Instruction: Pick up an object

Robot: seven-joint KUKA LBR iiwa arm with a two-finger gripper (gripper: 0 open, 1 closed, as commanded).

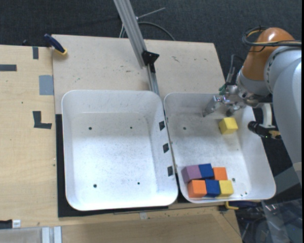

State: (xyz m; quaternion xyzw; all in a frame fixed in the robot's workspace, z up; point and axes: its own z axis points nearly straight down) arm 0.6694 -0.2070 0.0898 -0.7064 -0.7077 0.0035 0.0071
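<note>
A yellow block (228, 125) lies alone in the upper part of the right bin (253, 158), near its right wall. My gripper (213, 107) hangs just above and to the left of that block, apart from it, with nothing visibly held. A cluster of blocks sits at the near end of the same bin: a purple one (191, 172), a blue one (205, 170) and an orange one (220, 173) behind, then an orange one (196, 188), a blue one (212, 187) and a yellow one (226, 187) in front.
The left bin (71, 135) stands beside the right one, and they share a raised middle rim. A slanted metal pole (134, 29) crosses above the bench toward the bins' far edge. The grey arm (286, 85) with its orange band enters from the right.
</note>
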